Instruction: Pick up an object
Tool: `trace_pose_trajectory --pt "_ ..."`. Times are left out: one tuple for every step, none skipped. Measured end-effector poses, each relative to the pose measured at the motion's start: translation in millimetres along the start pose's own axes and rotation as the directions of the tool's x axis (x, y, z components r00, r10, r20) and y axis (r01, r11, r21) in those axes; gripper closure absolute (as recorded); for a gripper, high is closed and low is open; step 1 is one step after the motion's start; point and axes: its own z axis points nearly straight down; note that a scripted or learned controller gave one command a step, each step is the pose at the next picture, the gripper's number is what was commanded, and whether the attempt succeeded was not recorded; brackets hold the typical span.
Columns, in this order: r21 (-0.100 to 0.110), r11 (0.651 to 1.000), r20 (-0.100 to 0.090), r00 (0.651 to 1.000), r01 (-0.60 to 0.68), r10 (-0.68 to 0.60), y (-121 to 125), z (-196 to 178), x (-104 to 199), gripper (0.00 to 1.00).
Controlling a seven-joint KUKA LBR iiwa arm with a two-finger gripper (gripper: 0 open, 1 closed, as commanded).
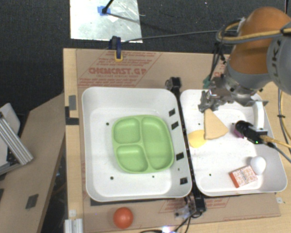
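From the camera view above the bench, the grey arm point(254, 47) comes in at the upper right of the frame, and its gripper point(209, 102) hangs over the upper left part of the right bin point(218, 174). The gripper's tip sits right at the narrow upper point of a tan wedge point(215, 126), which lies flat on the bin floor and widens toward the lower right. From this angle the wrist hides the tip, so I cannot tell whether the tool is clenched or released, or whether it has hold of the wedge at all.

A pale yellow round piece point(196, 139) lies just left of the wedge's lower edge, seemingly touching it, close to the bin's left wall. In the lower right corner of the same bin a white egg point(258, 165) rests just beside a small red-and-white box point(243, 176).

The left bin point(99, 130), in the middle of the frame, holds a green divided tray point(142, 143), lying flat near its centre.

Both bins stand on a brown cardboard sheet point(136, 67) with red lettering. An orange ball point(122, 217) sits on the bench below the left bin, at the bottom of the frame. A blue clamp point(116, 45) grips the cardboard's top edge, and a silvery sheet point(104, 18) lies above it at the top of the frame.
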Motion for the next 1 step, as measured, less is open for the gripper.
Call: trace_pose_trajectory --pt "0.0 1.0 0.0 1.0 -0.001 0.001 -11.7 4.8 59.2 1.0"
